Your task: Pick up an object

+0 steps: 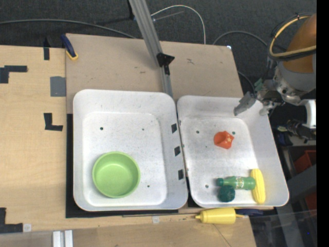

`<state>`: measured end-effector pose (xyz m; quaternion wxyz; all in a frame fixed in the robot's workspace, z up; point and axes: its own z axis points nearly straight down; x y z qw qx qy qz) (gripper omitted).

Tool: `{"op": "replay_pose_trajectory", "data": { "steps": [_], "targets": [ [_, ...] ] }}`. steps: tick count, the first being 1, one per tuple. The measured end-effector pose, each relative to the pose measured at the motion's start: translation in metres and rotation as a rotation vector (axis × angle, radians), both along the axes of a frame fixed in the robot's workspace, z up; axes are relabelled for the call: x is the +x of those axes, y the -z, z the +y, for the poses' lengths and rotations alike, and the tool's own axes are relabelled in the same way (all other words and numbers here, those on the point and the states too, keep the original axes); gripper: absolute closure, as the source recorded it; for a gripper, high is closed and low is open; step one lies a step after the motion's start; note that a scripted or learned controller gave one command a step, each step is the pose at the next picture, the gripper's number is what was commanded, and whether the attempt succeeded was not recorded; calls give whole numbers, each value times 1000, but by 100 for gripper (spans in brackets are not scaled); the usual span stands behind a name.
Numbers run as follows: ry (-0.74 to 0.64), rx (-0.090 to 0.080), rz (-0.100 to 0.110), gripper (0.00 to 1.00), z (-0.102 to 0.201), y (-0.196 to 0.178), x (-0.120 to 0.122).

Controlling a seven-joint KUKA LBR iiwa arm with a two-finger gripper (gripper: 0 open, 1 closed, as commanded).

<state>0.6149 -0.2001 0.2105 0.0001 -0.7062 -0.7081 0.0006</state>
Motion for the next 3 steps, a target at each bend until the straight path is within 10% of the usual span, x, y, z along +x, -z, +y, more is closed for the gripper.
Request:
{"op": "replay_pose_trajectory", "data": {
  "steps": [1, 3],
  "targets": [
    [0, 0, 0, 0, 0, 0, 0],
    [1, 1, 6, 0, 6, 119, -6]
  ]
}}
